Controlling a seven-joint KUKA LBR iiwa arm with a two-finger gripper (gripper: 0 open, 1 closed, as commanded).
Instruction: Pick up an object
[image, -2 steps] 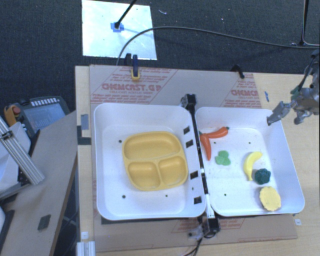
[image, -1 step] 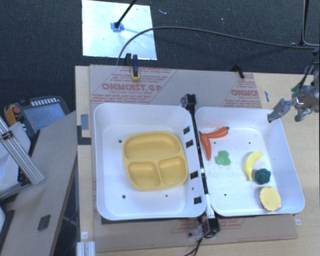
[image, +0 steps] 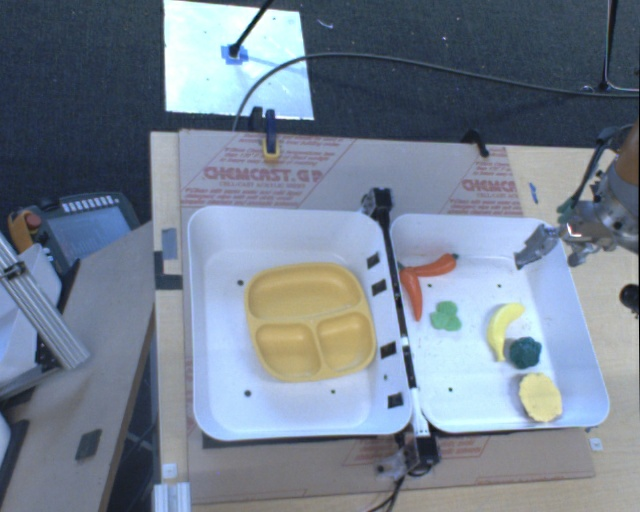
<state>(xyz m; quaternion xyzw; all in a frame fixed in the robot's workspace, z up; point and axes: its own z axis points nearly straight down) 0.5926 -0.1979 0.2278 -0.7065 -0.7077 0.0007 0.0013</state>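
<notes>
A yellow tray (image: 308, 320) is sitting in the left bin (image: 215, 250). The right bin (image: 575, 300) is holding carrots (image: 420, 275), a banana (image: 503, 327) and broccoli (image: 525, 351). The hand (image: 545, 245) is hovering above it; whether it is apart or together, I cannot tell.

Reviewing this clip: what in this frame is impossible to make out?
- Gripper: small and blurred in the camera view; finger state unreadable.
- Arm: cut off by the right edge.
- Dark green item: too small to identify.
- Yellow tray: compartment contents not discernible beyond plain yellow.

A robotics lab: a teach pendant (image: 85, 232) lies at the left, cables (image: 330, 62) trail over dark carpet (image: 80, 90), and two white bins (image: 215, 250) sit clamped on a counter (image: 165, 170).
</notes>
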